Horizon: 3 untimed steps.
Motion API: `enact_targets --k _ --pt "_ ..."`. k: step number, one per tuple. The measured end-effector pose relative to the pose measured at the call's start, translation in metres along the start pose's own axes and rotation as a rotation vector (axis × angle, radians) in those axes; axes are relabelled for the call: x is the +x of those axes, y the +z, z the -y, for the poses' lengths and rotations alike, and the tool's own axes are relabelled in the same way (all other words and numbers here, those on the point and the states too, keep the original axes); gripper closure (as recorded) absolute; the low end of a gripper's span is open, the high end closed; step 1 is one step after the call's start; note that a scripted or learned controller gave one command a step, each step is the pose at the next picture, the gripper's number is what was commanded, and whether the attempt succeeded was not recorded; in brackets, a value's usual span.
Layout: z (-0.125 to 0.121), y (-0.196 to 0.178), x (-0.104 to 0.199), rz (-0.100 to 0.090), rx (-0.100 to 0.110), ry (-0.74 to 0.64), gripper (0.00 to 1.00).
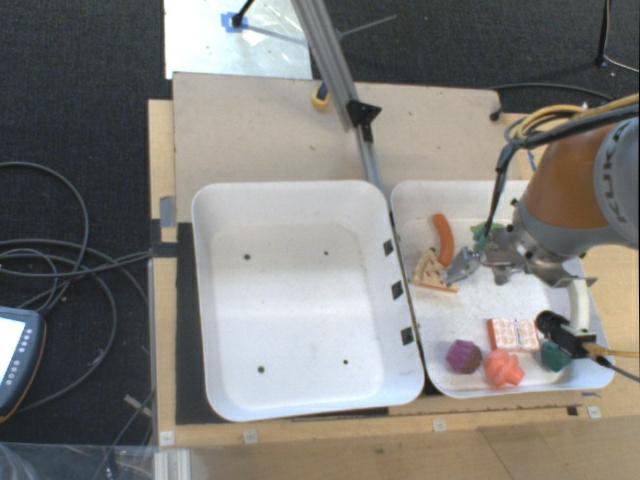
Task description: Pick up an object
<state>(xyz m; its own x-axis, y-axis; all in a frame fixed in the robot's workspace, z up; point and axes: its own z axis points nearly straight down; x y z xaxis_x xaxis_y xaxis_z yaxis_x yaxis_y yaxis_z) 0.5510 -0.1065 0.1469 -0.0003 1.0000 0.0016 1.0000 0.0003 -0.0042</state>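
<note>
Dark carpet surrounds the wooden bench [260, 128]; hand [462, 265], grip unclear, over right bin [420, 203].

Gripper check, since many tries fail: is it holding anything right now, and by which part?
It cannot be told. The gripper hangs low in the right bin, its tip right beside the tan wedge-shaped piece, but nothing visibly sits between its fingers.

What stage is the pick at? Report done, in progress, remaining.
Done: the arm has reached into the right bin, and the gripper sits low beside the tan wedge piece. In progress: closing in on that piece; no object shows between its fingers. Remaining: grasp and lift. The orange stick, purple lump and others lie untouched.
</note>
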Motion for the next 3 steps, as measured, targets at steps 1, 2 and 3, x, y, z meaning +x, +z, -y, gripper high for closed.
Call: enact_targets --k 1,2,3 --pt "-0.002 -0.014 -0.001 0.001 -0.008 0.001 1.0" --pt "0.007 -0.067 0.0 0.002 -0.01 -0.003 1.0" --pt "0.013 -0.117 -0.006 0.003 -0.012 -0.003 1.0"
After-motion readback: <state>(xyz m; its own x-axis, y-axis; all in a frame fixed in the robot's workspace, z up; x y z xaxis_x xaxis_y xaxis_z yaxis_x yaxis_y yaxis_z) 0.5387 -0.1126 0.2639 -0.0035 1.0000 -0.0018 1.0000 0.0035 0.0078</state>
